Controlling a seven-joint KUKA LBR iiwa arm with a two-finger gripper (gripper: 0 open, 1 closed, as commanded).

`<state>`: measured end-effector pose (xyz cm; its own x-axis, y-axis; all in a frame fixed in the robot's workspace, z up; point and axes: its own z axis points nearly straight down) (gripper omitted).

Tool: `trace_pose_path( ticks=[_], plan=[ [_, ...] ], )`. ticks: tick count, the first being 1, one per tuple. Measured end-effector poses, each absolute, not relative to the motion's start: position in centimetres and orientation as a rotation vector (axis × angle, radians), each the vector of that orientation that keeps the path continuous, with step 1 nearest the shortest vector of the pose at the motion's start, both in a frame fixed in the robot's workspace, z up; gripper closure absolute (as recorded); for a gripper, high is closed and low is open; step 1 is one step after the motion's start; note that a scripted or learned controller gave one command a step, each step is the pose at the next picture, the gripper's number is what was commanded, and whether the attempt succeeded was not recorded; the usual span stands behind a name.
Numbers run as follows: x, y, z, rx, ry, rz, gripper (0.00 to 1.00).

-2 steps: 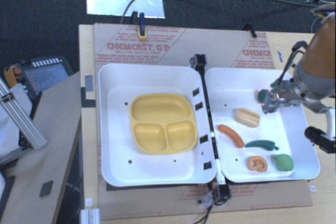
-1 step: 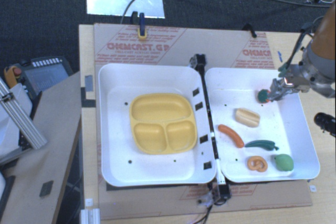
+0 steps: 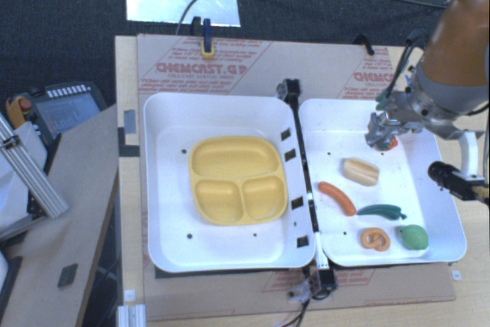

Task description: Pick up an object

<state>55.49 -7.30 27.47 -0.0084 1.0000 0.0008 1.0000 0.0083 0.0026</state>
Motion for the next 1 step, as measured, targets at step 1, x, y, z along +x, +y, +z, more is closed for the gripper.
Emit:
trace_pose_path(
  ticks=[1],
  plan=[
    [55.6, -2.51, 27.49, 2.212, 2.23, 0.003, 1.0]
  ],
)
